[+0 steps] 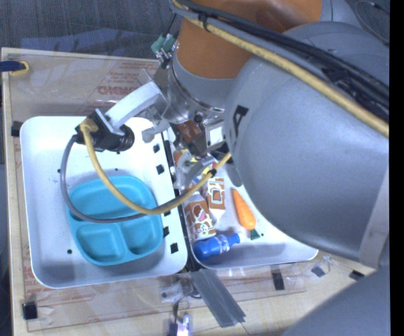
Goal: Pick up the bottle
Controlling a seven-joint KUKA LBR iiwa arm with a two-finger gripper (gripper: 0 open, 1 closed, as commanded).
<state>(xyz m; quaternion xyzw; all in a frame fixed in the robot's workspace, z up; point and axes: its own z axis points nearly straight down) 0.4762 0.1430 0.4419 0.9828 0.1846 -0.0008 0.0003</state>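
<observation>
Blue bottle (216, 245) lies in right bin (286, 252); gripper (191, 152) above, state unclear. Centre over it, descend straight.

My big grey arm (307, 138) wears an orange band (251, 12), with a yellow cable (117, 187) looping off it. Left of centre, a sky-blue divided plastic tray (110, 219) sits in a shallow white bin (37, 187). Lower centre: a blue plastic bottle (214, 246), an orange carrot (244, 212) and a brown-and-white printed packet (200, 218).
</observation>
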